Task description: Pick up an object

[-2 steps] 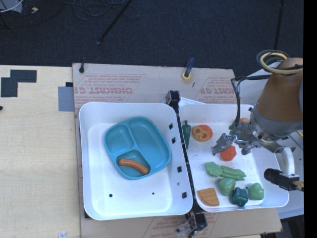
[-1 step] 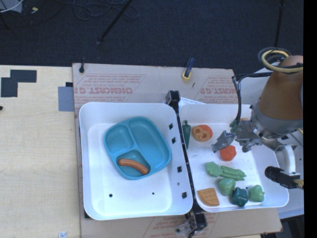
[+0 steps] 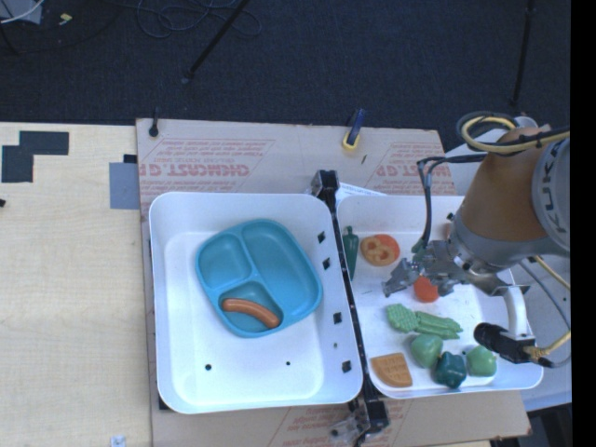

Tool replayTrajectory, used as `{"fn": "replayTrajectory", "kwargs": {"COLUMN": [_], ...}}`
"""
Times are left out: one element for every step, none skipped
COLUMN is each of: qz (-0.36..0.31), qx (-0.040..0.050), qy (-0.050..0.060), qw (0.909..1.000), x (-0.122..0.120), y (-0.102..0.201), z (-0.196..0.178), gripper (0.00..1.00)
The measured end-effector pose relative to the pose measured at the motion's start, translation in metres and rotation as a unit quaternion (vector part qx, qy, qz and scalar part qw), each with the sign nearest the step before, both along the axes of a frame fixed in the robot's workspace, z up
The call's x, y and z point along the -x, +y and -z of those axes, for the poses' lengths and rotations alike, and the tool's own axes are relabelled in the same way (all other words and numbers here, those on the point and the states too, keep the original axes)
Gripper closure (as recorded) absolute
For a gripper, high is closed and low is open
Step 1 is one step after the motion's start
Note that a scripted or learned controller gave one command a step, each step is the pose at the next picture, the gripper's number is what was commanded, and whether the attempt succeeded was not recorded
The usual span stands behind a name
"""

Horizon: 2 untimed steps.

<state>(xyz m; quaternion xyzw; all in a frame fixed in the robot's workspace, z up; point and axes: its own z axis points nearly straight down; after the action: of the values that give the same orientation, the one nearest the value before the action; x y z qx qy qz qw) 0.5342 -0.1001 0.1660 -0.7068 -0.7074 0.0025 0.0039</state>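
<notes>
Small red-orange round toy, tomato-like, lies in the right bin, centre-right of the frame, directly under the gripper; gripper's dark metal parts sit just above and left of it, touching or nearly so, cannot tell which; jaw state cannot be told, linkage is too dark and cluttered to read, and nothing is clearly pinched; grey arm with orange band comes in from the right edge above the bin. Below the red toy: green corn-like piece; further down a light green round piece, a dark teal piece, another green piece at lower right; orange waffle-like square near the bin's bottom edge; round orange slice with red spots upper left of the gripper; dark green pepper-like item against the bin's left wall. Left bin, frame centre, holds a blue divided plate; a hot dog sausage lies in the plate's lower compartment. Blue-yellow clamp on the cardboard at top centre.
</notes>
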Motion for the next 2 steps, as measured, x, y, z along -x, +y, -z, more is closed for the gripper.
{"fn": "replayTrajectory", "kwargs": {"qz": [0.0,0.001], "qx": [0.0,0.0001], "qy": [0.0,-0.002], "qw": [1.0,1.0], "x": [0.002,0.003], "y": [-0.002,0.0], "z": [0.064,0.08], "gripper": [0.0,0.0]}}
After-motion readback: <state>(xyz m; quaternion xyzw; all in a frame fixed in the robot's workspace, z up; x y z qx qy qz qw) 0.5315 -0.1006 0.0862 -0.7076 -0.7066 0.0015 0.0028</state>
